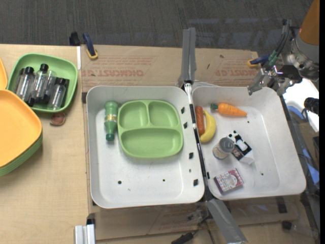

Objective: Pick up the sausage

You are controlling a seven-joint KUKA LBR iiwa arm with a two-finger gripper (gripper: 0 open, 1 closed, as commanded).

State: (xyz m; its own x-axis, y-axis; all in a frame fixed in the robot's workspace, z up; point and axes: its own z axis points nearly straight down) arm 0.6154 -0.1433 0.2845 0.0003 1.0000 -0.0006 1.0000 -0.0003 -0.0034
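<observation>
The sausage (pixel 199 120), reddish-brown and short, lies in the right bin (pixel 284 151) against its left wall, pressed up to a yellow banana (pixel 208 126). My gripper (pixel 265 85) hangs over the bin's back right corner, well to the right of the sausage and past the carrot (pixel 229 110). Its fingers stand open with nothing between them.
The right bin also holds a tin can (pixel 222 148), a black-and-white box (pixel 241 148) and a pink packet (pixel 228 180). In the left bin (pixel 101 182) lie a green divided plate (pixel 150 128) and a green bottle (pixel 110 120). A green tray of bottles (pixel 43 83) and orange plates (pixel 15 131) sit at far left.
</observation>
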